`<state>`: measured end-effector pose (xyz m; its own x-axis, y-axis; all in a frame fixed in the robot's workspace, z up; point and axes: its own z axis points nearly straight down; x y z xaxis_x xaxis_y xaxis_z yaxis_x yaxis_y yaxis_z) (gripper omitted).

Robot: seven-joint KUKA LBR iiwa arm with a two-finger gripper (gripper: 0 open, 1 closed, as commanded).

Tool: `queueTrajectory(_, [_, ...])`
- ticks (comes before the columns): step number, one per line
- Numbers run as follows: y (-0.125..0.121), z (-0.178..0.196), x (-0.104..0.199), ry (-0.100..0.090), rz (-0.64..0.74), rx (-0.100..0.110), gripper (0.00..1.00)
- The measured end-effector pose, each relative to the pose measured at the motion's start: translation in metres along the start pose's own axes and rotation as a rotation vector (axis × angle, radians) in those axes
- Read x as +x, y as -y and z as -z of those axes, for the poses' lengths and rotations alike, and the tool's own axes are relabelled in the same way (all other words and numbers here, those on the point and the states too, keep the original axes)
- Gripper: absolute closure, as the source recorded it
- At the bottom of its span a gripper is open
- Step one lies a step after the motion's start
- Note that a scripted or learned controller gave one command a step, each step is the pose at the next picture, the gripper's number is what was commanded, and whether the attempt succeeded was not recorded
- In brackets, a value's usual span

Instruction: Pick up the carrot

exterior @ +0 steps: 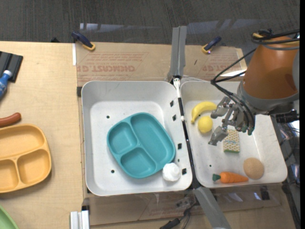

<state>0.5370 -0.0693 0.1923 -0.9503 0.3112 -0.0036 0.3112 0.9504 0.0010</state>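
Carrot: the carrot [230, 177] lies flat along the near edge of the right bin [271, 142], green tip toward the bins' shared wall.
Jaws: the gripper [223, 128] hangs over the middle of that bin, jaws apart and holding nothing.
Step in hand: judged an approach; the arm should shift toward the near edge, turn the jaws across the carrot's narrow width, then descend.
In the way: a tan ball [253, 168] sits just beside the carrot's thick end; a sponge [232, 141] lies under the gripper.
Also present: banana [203, 109], lemon [205, 124]; teal plate [140, 144] and white ball [171, 171] in the left bin [95, 142].
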Motion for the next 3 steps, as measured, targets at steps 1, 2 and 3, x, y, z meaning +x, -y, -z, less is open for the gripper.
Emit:
queueTrajectory(1, [0.083, -0.037, 0.036, -0.005, -0.312, 0.002, 0.0])
queueTrajectory(2, [0.066, -0.095, 0.038, 0.009, -0.335, -0.001, 0.0])
queueTrajectory(3, [0.012, 0.0, 0.026, -0.002, -0.524, 0.002, 0.0])
